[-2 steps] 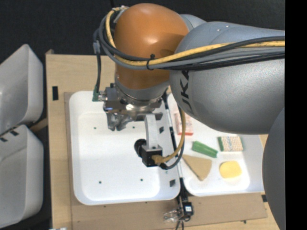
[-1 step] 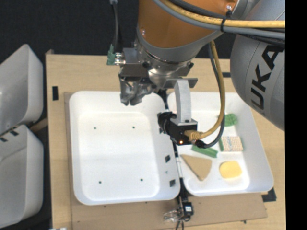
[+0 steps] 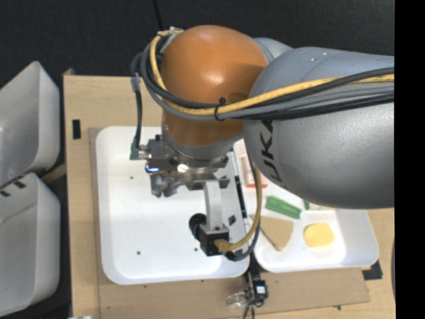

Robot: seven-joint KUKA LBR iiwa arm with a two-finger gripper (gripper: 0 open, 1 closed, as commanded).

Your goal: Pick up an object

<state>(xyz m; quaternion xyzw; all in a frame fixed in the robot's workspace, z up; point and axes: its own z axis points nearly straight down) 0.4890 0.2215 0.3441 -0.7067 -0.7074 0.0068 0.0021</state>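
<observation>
Gripper (image 3: 166, 183) low over left bin (image 3: 119, 234), grip state can't tell | pickables wait in right bin (image 3: 348, 248): green block (image 3: 283, 207), tan wedge (image 3: 279, 233), yellow lump (image 3: 319, 234) | all look light; green block likely stiff, pinch across its narrow sides

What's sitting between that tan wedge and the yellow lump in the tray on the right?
Nothing. The camera view shows just a bare strip of the white bin floor between the tan wedge and the yellow lump.
</observation>
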